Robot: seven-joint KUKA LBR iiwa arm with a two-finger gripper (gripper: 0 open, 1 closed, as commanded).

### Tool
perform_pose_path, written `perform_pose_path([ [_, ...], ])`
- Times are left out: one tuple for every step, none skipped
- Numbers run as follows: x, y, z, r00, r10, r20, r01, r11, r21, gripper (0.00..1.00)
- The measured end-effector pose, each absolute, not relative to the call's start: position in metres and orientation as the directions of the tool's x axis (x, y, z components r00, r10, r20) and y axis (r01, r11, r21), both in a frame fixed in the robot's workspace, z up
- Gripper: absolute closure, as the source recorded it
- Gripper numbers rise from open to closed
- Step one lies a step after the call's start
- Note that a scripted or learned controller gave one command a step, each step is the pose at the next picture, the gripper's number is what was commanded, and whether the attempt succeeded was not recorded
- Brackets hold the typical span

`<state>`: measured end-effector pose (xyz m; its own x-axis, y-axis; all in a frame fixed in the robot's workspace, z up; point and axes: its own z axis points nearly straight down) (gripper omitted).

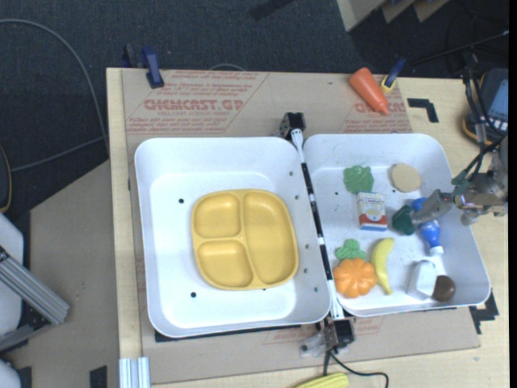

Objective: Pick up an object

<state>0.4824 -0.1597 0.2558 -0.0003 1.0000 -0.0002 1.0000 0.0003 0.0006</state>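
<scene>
The gripper reaches in over the right edge of the right bin, beside a dark green toy and a blue-capped bottle; whether its jaws are spread or pressed together cannot be told. Also in that bin lie a green leafy toy, a tan round piece, a small red-and-white carton, a banana and an orange pumpkin. The left bin carries a yellow 3-compartment plate at its middle.
</scene>
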Motion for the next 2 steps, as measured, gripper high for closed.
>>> perform_pose_path([
  [0.508, -0.178, 0.117, 0.001, 1.0, 0.001, 1.0, -0.001, -0.003, 0.0],
  [0.571, -0.157, 0.089, 0.0, 1.0, -0.002, 1.0, 0.0, 0.008, 0.0],
])
